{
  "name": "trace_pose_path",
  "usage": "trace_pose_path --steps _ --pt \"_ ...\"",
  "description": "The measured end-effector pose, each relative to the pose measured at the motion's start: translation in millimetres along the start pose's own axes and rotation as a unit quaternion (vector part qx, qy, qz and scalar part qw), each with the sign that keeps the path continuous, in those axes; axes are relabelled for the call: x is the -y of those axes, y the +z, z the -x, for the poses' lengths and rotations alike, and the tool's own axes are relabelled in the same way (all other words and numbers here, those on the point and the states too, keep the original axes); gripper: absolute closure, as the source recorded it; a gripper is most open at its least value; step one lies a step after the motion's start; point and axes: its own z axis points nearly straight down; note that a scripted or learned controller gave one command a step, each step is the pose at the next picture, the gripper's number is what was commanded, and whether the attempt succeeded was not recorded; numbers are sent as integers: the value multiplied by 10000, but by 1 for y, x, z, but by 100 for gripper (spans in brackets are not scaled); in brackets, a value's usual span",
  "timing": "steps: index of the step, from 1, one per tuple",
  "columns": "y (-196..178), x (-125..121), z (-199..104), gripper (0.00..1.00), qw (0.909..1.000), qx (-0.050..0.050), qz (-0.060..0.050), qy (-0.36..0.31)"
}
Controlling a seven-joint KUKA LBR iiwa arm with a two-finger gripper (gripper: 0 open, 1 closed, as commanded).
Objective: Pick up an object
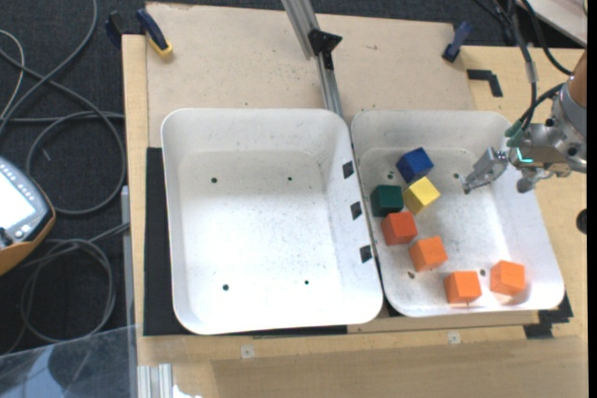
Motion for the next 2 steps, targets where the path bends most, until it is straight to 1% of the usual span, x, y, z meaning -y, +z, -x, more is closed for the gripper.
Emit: trace_pose_path --steps 1,2 --pt "-2 -1 0 0 10000 6 25 -2" --pt "43 5 5 0 10000 2 0 7"
